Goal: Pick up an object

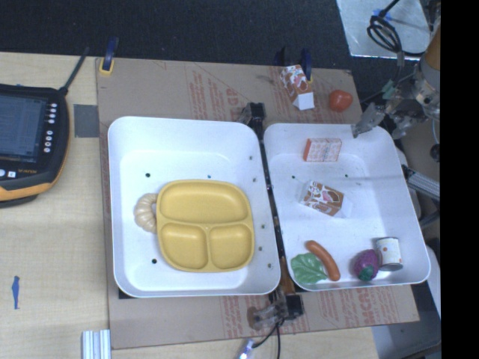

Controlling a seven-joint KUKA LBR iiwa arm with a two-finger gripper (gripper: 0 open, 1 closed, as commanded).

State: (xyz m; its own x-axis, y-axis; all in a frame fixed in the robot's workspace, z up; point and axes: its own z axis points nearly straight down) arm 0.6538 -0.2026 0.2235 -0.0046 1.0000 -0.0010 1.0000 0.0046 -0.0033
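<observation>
The grey two-finger gripper (pixel 372 120) is hovering over the far right corner of the right shallow white bin (pixel 400 200), its fingers spread, gripping nothing.

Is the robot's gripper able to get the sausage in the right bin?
Probably yes. The sausage lies uncovered near the right bin's front, touching only a green leaf. The gripper sits at the far rim, nothing between.

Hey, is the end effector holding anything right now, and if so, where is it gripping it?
Nothing is held. The end effector hangs over the right bin's top right corner with no object in it.
</observation>
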